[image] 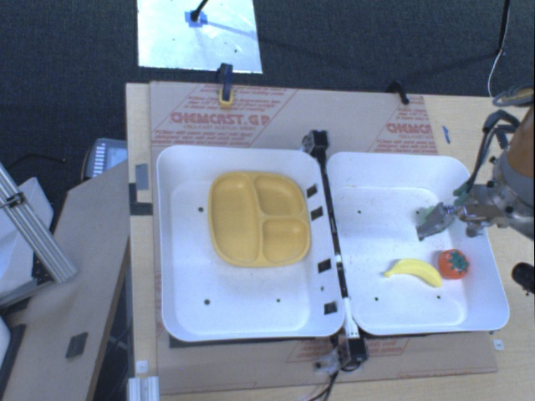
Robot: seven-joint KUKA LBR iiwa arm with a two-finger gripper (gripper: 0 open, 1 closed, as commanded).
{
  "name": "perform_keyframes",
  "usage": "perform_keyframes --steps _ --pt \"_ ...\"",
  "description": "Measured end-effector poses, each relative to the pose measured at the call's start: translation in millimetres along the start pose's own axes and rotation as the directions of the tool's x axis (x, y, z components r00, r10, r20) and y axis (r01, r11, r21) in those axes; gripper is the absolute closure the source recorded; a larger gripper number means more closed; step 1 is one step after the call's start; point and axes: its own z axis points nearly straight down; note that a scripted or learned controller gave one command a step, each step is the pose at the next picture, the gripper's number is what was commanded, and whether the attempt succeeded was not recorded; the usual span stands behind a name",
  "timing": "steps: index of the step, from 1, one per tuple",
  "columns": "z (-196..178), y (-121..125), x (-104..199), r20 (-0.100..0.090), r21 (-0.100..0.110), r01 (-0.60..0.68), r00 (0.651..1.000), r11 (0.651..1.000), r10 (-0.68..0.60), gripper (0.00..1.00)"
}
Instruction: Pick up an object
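Just below the gripper lie banana and tomato.

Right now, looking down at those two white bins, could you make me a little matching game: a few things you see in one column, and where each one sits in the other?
Things:
1. yellow divided plate
2. banana
3. tomato
4. gripper

Places:
A. right bin, just right of the banana
B. middle of the left bin
C. over the right bin, above the fruit in the view
D. right bin, lying left of the red fruit

Pairs: 1-B, 2-D, 3-A, 4-C
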Motion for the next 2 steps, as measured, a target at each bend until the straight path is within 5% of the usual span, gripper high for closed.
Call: perform_keyframes --steps 1,2 --pt "-4 1 0 0.001 -0.008 0.002 1.0 1.0 -0.002 0.0" --pt "45 9 -6 0.001 -0.004 0.0 1.0 1.0 0.0 0.0"
